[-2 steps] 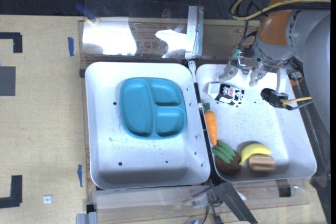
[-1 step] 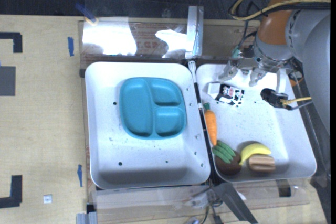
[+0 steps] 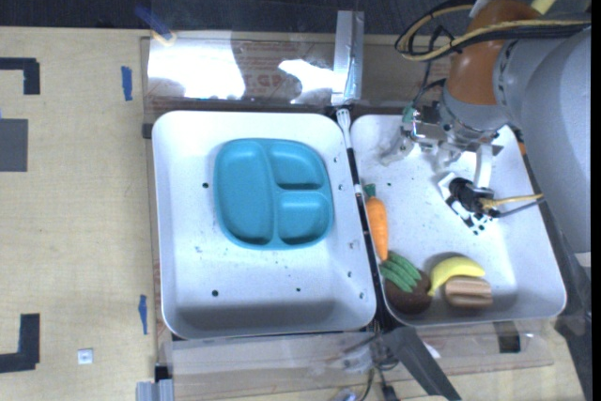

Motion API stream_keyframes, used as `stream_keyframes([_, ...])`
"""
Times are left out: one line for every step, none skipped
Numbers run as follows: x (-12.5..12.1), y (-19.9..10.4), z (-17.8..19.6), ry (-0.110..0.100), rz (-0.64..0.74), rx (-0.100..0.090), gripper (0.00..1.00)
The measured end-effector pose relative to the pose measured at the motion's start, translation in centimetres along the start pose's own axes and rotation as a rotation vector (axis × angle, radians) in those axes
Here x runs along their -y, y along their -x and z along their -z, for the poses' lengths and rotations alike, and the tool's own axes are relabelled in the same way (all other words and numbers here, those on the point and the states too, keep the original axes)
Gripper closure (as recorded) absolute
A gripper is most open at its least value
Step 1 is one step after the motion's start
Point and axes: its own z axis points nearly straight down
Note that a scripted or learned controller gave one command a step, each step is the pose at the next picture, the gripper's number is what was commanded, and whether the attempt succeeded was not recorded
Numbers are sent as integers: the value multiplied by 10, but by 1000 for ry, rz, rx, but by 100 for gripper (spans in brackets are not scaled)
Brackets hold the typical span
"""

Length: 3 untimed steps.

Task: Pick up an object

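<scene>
Plate (image 3: 272, 192) in left bin (image 3: 178, 221) (carrot (image 3: 377, 225) right)

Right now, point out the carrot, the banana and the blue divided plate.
carrot (image 3: 377, 226): camera view, middle of its orange body.
banana (image 3: 454, 270): camera view, top of the yellow curve.
blue divided plate (image 3: 246, 192): camera view, floor of its large left compartment.

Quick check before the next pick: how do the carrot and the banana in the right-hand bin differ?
Colour: the carrot is orange with a green top, while the banana is yellow. Shape: the carrot is straight and tapered, the banana curved. Place: the carrot lies along the wall next to the other bin, while the banana sits near the front edge against a tan bun-like piece. Both lie flat in the right-hand bin.
</scene>
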Motion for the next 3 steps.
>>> stream_keyframes([-14, 25, 38, 4, -58, 1, 0])
stream_keyframes([-19, 61, 0, -6, -115, -4, 0])
stream_keyframes([7, 98, 0, -2, 228, -1, 0])
